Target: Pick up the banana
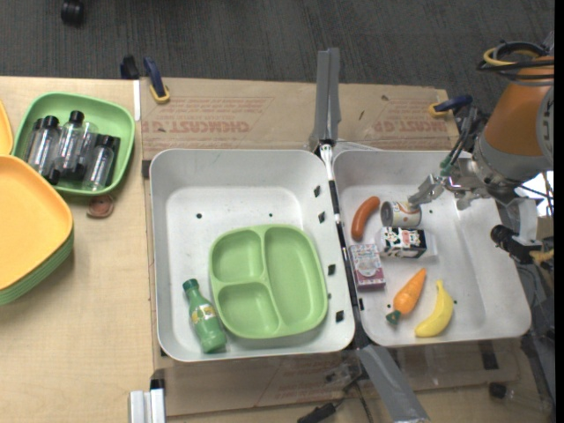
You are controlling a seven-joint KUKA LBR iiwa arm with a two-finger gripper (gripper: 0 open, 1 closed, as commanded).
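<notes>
Gripper (429, 189) seemingly above bin; banana (437, 311) well apart, nearer camera.

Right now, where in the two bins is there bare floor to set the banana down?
Left bin: bare along the far wall, behind the green tray. Right bin: bare strip right of the banana. Crowded among hot dog, milk carton and carrot.

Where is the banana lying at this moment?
The banana lies in the right bin, near its front edge, just right of the toy carrot and below the small milk carton.
</notes>
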